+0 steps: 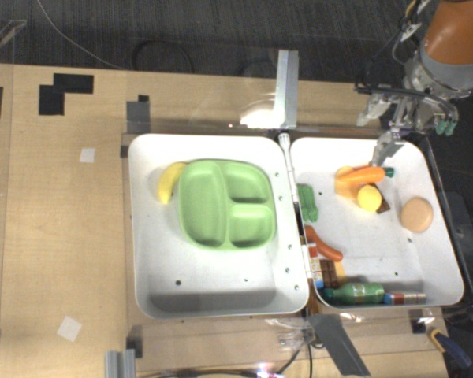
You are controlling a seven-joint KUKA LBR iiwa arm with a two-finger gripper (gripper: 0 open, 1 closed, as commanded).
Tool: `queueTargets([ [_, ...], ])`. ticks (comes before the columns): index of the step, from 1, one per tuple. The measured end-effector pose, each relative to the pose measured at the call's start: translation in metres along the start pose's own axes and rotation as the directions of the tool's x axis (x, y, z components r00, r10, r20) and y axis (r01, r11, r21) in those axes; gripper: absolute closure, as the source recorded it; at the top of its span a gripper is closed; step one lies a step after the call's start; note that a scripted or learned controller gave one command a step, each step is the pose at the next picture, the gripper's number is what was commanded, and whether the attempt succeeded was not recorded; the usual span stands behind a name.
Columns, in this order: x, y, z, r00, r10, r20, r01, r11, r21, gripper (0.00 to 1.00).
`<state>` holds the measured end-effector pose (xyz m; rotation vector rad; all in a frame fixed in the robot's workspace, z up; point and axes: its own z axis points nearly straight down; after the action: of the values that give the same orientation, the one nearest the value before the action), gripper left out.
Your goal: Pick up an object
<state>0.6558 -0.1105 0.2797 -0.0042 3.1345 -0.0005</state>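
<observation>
A: How far along is the pick, would you say?

B: Early, by my reading. Nothing is lifted. Everything in the right bin (444, 268) lies on the floor of it: the carrot (361, 175), the lemon (368, 199) just below it and touching, the tan ball (416, 213) toward the right wall, the sausage (323, 246) lower down, and the bottle (355, 293) along the bottom edge.

A: And the left bin (146, 286)?

B: It bears the green tray (223, 203), with a banana (169, 182) tucked against the tray's upper left corner. The arm is nowhere near those.

A: Where is the gripper?

B: The gripper (388, 150) hangs in the upper right of the frame, over the top rim of the right bin, under the orange band. Its tip points down toward the carrot's right end, very near it in the picture, but I cannot tell whether it touches.

A: Spread or pressed together?

B: I cannot tell; the tip is too small and slim here to make out. Nothing shows pinched in it.

A: So what is left?

B: Nearly all of it, I judge: come down on a thing, likely the carrot as the nearest, close on it, and raise it clear of the bin.
</observation>
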Motion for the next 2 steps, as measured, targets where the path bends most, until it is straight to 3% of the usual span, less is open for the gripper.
queueTargets([
  [1,0.010,-0.028,0.121,0.998,0.054,-0.008,-0.054,0.999,-0.001,0.00],
  [2,0.005,-0.022,0.183,0.988,0.151,0.003,-0.151,0.988,0.000,0.00],
])
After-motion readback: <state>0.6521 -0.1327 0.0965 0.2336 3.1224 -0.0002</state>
